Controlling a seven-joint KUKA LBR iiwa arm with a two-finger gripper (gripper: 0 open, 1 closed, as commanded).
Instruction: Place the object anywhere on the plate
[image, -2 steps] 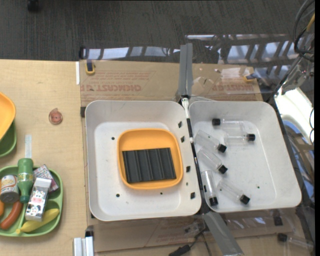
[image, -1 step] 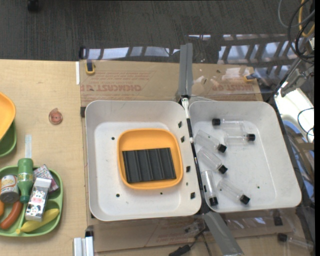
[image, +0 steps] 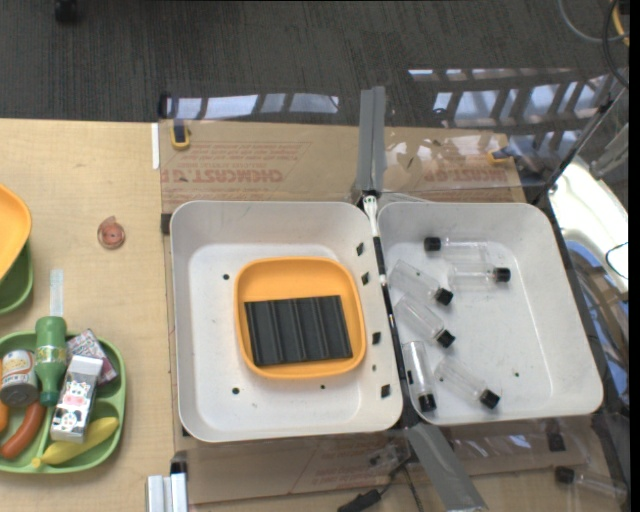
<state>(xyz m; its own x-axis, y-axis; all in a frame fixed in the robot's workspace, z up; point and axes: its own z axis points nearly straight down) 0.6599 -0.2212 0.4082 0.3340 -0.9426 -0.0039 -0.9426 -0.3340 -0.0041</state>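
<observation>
The state of the gripper cannot be told from the camera view. In the left bin (image: 200, 400) an orange-yellow plate (image: 300, 268) is laid near the middle, and on it a dark grey ribbed block (image: 298, 330) is placed flat, so that most of the plate's inner part is covered and only the rim is seen around it. In the right bin (image: 540, 330) six clear tubes with black caps (image: 443, 296) are scattered, lying on their sides, mostly in the left half of that bin, well apart from the plate. A sheet of brown cardboard (image: 260, 170) is spread under both bins. On the wooden table at the far left, a green tray (image: 105, 425) with toy food is seen, and a small pink object (image: 112, 233) is lying above it.
</observation>
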